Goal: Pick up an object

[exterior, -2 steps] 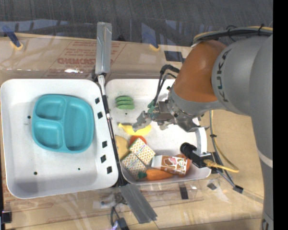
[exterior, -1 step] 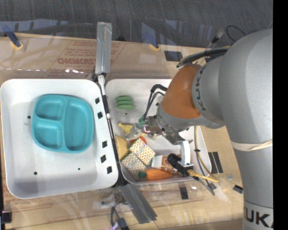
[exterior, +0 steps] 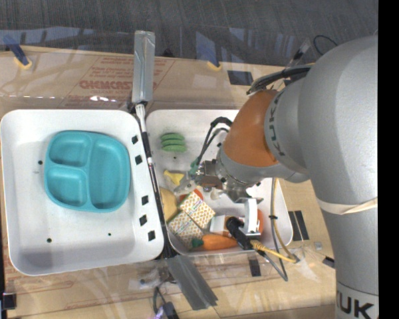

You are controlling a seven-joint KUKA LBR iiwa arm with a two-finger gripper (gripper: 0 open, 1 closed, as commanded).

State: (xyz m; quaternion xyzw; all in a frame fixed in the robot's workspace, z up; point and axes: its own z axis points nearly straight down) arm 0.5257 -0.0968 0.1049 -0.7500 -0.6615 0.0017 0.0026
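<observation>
In the right bin (exterior: 186, 119), my gripper (exterior: 201, 176) hangs low over a heap of small things, under the grey and orange wrist. Right beside it on the left lies a yellow wedge (exterior: 173, 177). Just below it are two checkered packets, one (exterior: 199, 209) partly over the other (exterior: 184, 224). A green ridged piece (exterior: 173, 142) lies apart, toward the bin's back left. An orange carrot (exterior: 216, 242) rests along the front wall. Nothing shows between the gripper's tips.
The left bin (exterior: 26, 244) bears a teal divided plate (exterior: 88, 169). A yellow rounded thing (exterior: 167, 205) leans against the wall between the bins. The arm covers the right bin's right half. A grey bar (exterior: 143, 65) stands at the back between the bins.
</observation>
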